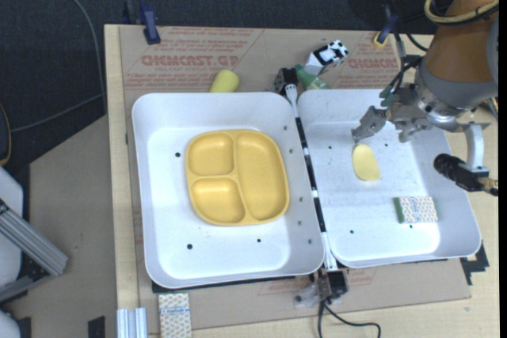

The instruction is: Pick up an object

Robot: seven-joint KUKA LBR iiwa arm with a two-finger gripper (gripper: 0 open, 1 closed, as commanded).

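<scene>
Small patterned sponge (417, 209) sits nearest, in the right bin (444, 241), below the tool (388, 123). Tool fingers spread open, holding nothing, hovering just above the yellow oval piece (365, 164). Yellow divided plate (236, 176) in the left bin (158, 233), well left of tool.

Desk (119, 170) w/ printed brown board top. On it: 2 white bins side by side, touching — left bin (158, 186), right bin (444, 237). Behind left bin, yellow block (225, 81). Blue clamp (148, 22) at back left corner. Patterned card (174, 314) at front edge.
</scene>
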